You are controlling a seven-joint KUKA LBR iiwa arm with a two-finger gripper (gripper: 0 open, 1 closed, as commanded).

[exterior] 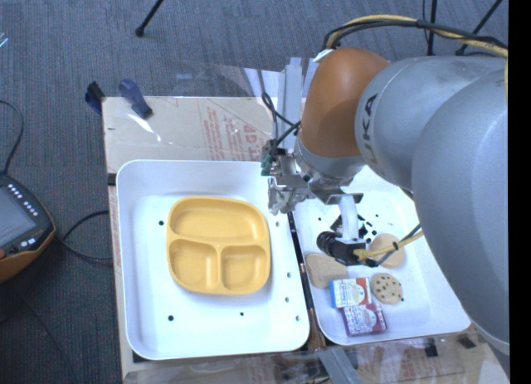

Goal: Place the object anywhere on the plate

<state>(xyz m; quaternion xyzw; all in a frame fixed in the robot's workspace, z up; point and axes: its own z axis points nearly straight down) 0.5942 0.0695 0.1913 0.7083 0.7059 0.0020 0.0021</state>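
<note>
the plate point(219, 245) lies flat in the left bin point(148, 312), a little toward the far side of the bin's middle, with bare white floor all round it. it is a yellow rounded rectangle with a raised lip, split into three wells: one wide well across its far side and two smaller wells side by side along its near side. its slightly longer axis runs left to right across the view, turned a touch so the right end sits nearer the camera. the gripper point(280, 198) hangs below the orange band point(340, 100) of the grey arm point(431, 125), over the seam between the two bins, just beside the plate's far right corner but not above it. whether it is spread or closed cannot be told, and nothing can be seen held in it. the loose things lie in the right bin point(444, 312), and which of them is the one to be moved cannot be told. a tan flat piece point(322, 268) lies nearest the seam, its long axis running left to right with the right end nearer. a round chocolate-chip cookie point(386, 288) lies to its right, touching a blue and white packet point(349, 293). a red packet point(364, 319) lies just nearer the camera, its long axis roughly left to right. another tan round piece point(388, 253) sits farther back.
</note>
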